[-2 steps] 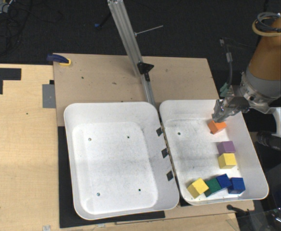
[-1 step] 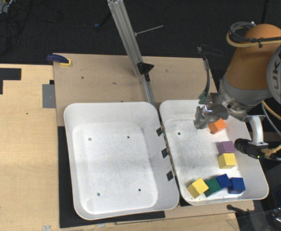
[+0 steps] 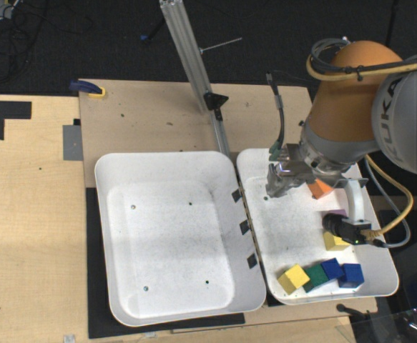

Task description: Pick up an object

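Where blocks (image 3: 321, 274) lie, end effector (image 3: 277, 189) hovers

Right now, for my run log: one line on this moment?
claw: over right bin, nothing seen held | blocks: bin's near corner | orange block: beside claw

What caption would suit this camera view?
Gripper hovers over the right bin, with coloured blocks clustered at its near end.
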`<state>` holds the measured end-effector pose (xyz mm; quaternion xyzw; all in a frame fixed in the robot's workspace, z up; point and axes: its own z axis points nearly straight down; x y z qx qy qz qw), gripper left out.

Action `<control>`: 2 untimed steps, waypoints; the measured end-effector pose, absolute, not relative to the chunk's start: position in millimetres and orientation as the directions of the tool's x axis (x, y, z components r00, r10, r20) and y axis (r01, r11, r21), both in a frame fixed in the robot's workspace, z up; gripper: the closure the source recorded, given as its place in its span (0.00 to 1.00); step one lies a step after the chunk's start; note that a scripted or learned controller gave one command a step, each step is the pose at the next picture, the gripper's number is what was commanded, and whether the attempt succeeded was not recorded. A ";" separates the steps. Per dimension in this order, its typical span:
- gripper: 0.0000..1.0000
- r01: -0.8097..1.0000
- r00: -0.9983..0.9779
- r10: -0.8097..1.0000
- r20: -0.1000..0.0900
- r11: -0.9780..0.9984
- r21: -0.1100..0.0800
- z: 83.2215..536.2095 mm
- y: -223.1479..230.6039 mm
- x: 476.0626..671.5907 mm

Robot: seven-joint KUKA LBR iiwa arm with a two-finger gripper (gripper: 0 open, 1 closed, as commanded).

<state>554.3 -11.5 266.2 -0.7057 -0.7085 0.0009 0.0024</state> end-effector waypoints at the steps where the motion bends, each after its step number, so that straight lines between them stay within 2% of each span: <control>1: 1.00 1.000 -0.003 1.000 0.002 0.003 -0.006 247.3 28.7 544.7; 2: 1.00 1.000 -0.004 1.000 0.001 0.004 -0.008 227.0 79.8 540.5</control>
